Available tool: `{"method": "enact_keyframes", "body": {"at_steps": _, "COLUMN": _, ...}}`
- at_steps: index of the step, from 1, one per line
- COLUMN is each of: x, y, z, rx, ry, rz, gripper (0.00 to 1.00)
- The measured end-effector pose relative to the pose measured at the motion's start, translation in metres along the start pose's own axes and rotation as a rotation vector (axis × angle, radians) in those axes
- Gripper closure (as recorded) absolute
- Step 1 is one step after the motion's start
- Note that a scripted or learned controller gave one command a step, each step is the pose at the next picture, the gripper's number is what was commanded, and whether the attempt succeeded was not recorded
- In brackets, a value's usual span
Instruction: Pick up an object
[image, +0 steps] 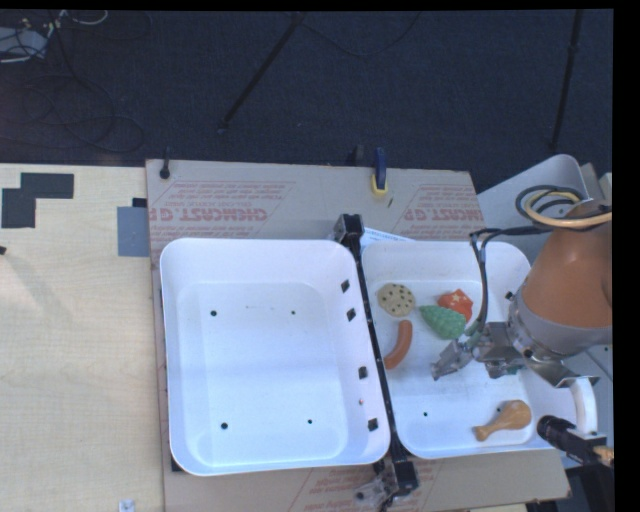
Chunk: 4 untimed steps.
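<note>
We see the gripper low over the right bin, its fingers parted with nothing between them. Just above it lies a green leafy piece, touching a red and orange piece. To its left a sausage lies below a round cookie. Near the front right corner rests a tan drumstick. The left bin sits alongside, making 2 bins.

Toys crowd right bin; left bin open.
</note>
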<state>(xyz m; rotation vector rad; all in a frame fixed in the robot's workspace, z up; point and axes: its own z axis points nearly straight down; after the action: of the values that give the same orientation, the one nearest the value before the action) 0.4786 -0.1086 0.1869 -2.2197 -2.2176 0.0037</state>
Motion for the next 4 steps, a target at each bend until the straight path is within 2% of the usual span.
{"method": "enact_keyframes", "body": {"at_steps": 1, "x": -0.045, "y": 0.050, "z": -0.053, "rx": -0.007, "ry": -0.003, "rz": 0.000, "gripper": 0.00}}
{"method": "enact_keyframes", "body": {"at_steps": 2, "x": -0.041, "y": 0.081, "z": -0.267, "rx": -0.022, "ry": -0.006, "rz": -0.004, "gripper": 0.00}}
{"method": "enact_keyframes", "body": {"at_steps": 3, "x": 0.046, "y": 0.068, "z": -0.357, "rx": -0.013, "ry": 0.000, "rz": -0.010, "gripper": 0.00}}
{"method": "enact_keyframes", "body": {"at_steps": 4, "x": 0.043, "y": 0.069, "z": -0.360, "rx": 0.001, "ry": -0.002, "rz": -0.008, "gripper": 1.00}}
